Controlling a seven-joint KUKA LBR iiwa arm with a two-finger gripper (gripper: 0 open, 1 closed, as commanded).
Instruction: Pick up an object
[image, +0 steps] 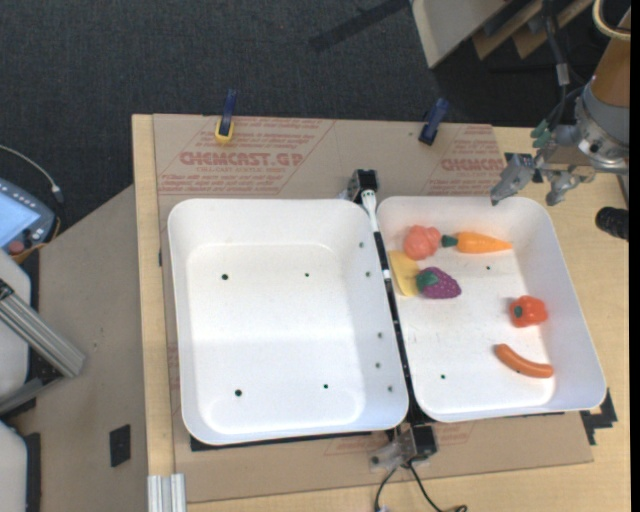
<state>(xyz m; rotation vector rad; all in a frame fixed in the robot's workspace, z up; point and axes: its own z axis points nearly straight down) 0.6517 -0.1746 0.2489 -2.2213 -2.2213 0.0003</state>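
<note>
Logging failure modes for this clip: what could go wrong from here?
The gripper hangs open over the right white bin's far rim, so a straight descent may strike it. The purple grape bunch touches the yellow wedge, so a grasp there might catch both or push one away.

Floor: dark grey carpet (120, 60) fills the upper left.
Bench: light wooden top (100, 300), seen from above at a slant.
Board: brown cardboard sheet (330, 150) with red printing lies on the bench.
Clamps: a yellow-and-blue clamp (226, 118) and a blue clamp (433, 121) grip the board's far edge.
Left edge: a slanted aluminium rail (35, 325).
Top right: pale boxes (480, 25).
Light: even, soft, indoor.
</note>
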